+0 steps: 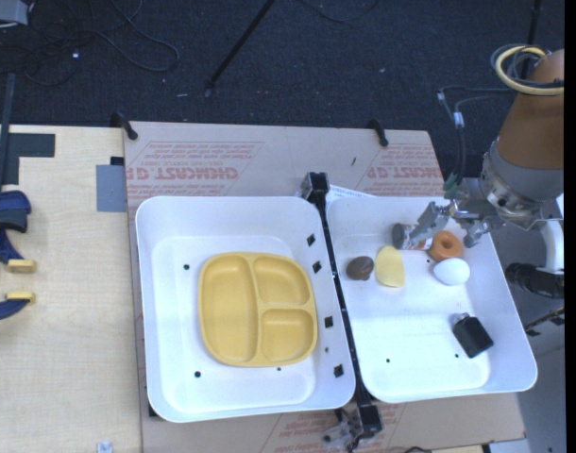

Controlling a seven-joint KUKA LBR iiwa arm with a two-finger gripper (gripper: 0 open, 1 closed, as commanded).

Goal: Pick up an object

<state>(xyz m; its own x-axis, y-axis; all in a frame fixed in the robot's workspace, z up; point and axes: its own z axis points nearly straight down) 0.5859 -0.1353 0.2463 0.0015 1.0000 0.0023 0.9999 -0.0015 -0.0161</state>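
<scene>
The right bin [430, 371] holds several small objects. An orange ring-shaped piece [446, 245] lies near its far right side, with a white egg-shaped object [451, 272] touching it just in front. My gripper [448, 226] hangs over the orange piece. Its fingers [422, 226] are spread open, one on each side of the piece and slightly behind it. Nothing is held between them. Left of these lie a pale yellow wedge [390, 267] and a brown round lump [360, 268]. A black block [471, 335] sits nearer the front right.
A yellow divided plate [258, 308] lies in the left bin [165, 253]. A small grey piece [399, 234] sits beside the left finger. The divider [333, 291] runs between the bins. Blue clamps [5, 215] stand on the bench at far left.
</scene>
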